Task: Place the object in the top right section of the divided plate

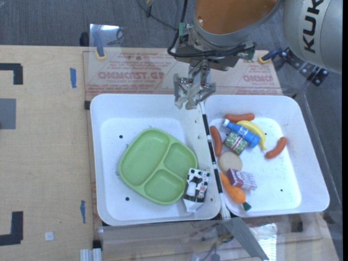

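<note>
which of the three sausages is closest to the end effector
The sausage lying along the right bin's far edge, above the blue bottle; the others lie lower, nearer the divider and the right wall.

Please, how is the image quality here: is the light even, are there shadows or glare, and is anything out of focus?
Camera view: light is soft and even; the green divided plate casts only a faint shadow on the left bin; a small shiny panel behind the bench glares; the toys are sharp, while the pincer and arm look slightly blurred.

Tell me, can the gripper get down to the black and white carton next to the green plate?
Probably yes: the carton lies uncovered at the left bin's right wall, though that wall crowds one side.
</note>
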Robot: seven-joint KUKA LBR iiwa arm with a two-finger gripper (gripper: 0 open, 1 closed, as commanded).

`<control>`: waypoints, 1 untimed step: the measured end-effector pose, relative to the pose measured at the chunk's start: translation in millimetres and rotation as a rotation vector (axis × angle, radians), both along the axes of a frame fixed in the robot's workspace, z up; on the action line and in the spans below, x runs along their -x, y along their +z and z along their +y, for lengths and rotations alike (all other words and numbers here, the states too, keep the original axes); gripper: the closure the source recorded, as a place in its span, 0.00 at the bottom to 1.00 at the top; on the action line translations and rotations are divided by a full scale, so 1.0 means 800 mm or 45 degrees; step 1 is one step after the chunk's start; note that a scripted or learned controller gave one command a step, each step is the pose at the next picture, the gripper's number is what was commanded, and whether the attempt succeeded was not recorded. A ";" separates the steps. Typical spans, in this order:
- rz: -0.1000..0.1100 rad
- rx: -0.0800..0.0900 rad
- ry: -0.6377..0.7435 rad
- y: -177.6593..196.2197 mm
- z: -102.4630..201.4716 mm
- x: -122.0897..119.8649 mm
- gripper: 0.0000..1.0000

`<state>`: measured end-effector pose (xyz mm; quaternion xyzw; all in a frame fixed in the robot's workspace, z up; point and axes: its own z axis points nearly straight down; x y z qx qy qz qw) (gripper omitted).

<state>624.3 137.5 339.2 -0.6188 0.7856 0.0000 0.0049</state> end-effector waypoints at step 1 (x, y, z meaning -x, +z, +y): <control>0.000 0.001 0.073 0.123 -0.007 0.003 1.00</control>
